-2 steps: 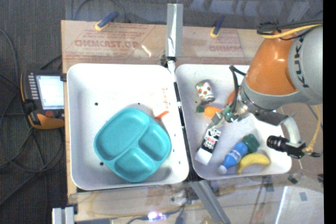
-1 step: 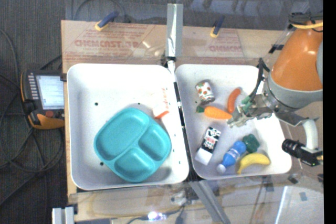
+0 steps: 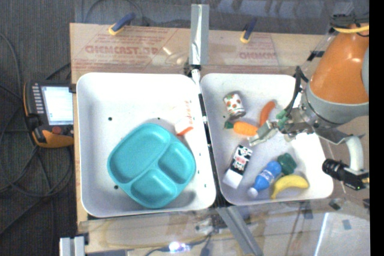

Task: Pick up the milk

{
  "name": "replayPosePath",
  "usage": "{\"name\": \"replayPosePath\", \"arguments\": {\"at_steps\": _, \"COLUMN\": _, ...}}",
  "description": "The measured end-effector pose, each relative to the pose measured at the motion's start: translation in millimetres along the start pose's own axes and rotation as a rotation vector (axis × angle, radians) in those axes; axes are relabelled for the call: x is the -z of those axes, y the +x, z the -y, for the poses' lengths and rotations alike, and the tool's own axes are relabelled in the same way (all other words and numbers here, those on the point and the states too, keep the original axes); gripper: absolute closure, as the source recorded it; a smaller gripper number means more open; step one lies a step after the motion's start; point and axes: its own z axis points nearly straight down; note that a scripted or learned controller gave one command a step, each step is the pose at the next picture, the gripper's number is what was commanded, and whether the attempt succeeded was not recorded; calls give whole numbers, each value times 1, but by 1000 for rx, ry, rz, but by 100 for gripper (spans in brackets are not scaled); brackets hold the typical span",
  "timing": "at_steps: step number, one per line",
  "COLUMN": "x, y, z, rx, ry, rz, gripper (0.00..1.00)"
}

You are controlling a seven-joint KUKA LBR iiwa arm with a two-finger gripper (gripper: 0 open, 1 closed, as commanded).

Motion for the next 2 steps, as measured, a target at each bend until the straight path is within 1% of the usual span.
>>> {"name": "replayPosePath", "arguments": {"at_steps": 1, "x": -65, "y": 68, "z": -9, "rx": 105, "ry": 2, "rz": -4, "gripper": 0}}
{"name": "replayPosePath", "arguments": {"at_steps": 2, "x": -110, "y": -10, "z": 3, "rx": 87, "ry": 2, "rz": -2, "gripper": 0}}
